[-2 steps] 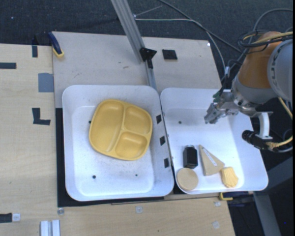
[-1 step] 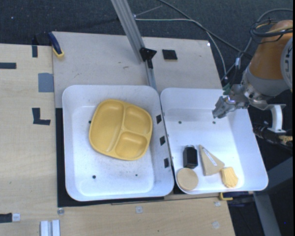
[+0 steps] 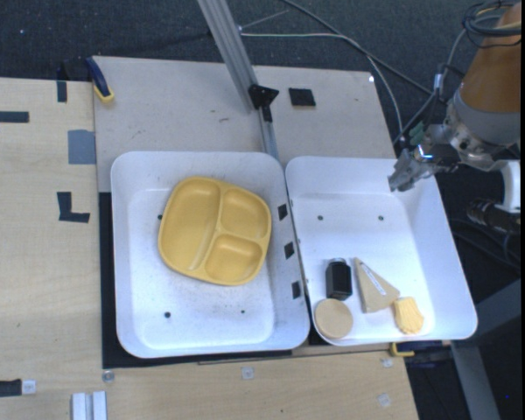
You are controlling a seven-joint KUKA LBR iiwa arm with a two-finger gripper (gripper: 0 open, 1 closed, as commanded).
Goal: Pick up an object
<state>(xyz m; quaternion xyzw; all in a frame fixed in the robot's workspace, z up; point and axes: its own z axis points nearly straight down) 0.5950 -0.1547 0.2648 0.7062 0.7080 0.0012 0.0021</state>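
We see the grey two-finger gripper (image 3: pixel 404 175) hanging over the right-hand shallow white bin (image 3: pixel 437 234) at its two o'clock corner, and we cannot tell how it is set. Near that bin's six o'clock rim lie a small black block (image 3: pixel 338 279), a round tan disc (image 3: pixel 333 318), a pale wedge (image 3: pixel 374 287) and a yellow lump (image 3: pixel 409 315). The left-hand white bin (image 3: pixel 131 234) holds a yellow divided plastic plate (image 3: pixel 214 230).

2 bins sit side by side on the bench (image 3: pixel 184 112). The left bin (image 3: pixel 131 234) holds a divided plate (image 3: pixel 214 231) slightly left of its middle. In the right bin (image 3: pixel 437 261), 4 things cluster along the near edge: a round disc (image 3: pixel 334 318) at the near left, a small block (image 3: pixel 338 278) just behind it, a wedge (image 3: pixel 374 287) right of the block, and a lumpy piece (image 3: pixel 409 315) furthest right. The gripper (image 3: pixel 404 175) hangs over this bin's far right corner.
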